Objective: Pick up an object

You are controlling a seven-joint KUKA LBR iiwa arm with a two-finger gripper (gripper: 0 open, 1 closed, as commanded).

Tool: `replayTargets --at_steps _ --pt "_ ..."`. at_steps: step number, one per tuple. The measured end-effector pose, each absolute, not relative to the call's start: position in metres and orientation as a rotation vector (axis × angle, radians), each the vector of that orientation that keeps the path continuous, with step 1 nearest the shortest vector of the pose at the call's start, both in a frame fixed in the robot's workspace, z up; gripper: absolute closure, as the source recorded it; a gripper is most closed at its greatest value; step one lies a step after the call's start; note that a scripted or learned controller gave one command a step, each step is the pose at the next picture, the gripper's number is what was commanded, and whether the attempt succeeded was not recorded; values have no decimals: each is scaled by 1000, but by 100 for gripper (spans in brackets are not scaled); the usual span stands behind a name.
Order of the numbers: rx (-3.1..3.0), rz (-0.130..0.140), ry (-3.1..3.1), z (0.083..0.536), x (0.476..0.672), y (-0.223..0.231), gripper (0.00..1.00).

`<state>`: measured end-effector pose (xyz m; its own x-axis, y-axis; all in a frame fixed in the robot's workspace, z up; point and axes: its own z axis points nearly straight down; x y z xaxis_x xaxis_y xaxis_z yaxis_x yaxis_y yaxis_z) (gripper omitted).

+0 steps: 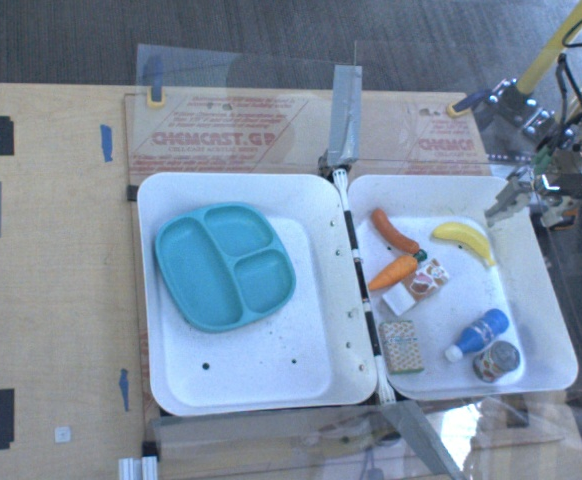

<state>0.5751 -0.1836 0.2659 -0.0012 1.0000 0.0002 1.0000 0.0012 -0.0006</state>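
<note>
Looking down at a slant, the camera showed a wooden worktop (51,268) bearing 2 shallow white bins side by side. Taking the right bin (541,268) as the landmark, the left bin (311,368) lay against its left wall and held a teal divided plate (226,265).

Inside the right bin lay the candidates for picking: a banana (464,239) near its upper right corner, a sausage (394,231) and a carrot (393,272) near its left wall, a small printed carton (428,279) at its centre, a speckled sponge (402,347) at its lower left, and a blue bottle (478,334) touching a tin can (497,361) at its lower right.

The gripper (516,196) hung over the bin's upper right rim, just beside the banana and gripping nothing; whether its fingers stood wide or narrow could not be told.

The banana seemed the nearest target. A good approach would likely centre over its middle, straddle its narrow width, and stay clear of the rim.
</note>
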Motion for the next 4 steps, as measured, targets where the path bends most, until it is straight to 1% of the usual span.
replayTargets --at_steps 1,2,3,4 --pt "-2153 1 -2287 189 602 -181 0" --pt "-2067 -11 -2367 97 628 -215 0" --pt "-2071 -8 -2370 107 628 -217 100" --pt "-1882 -2 -2521 173 618 -158 100"
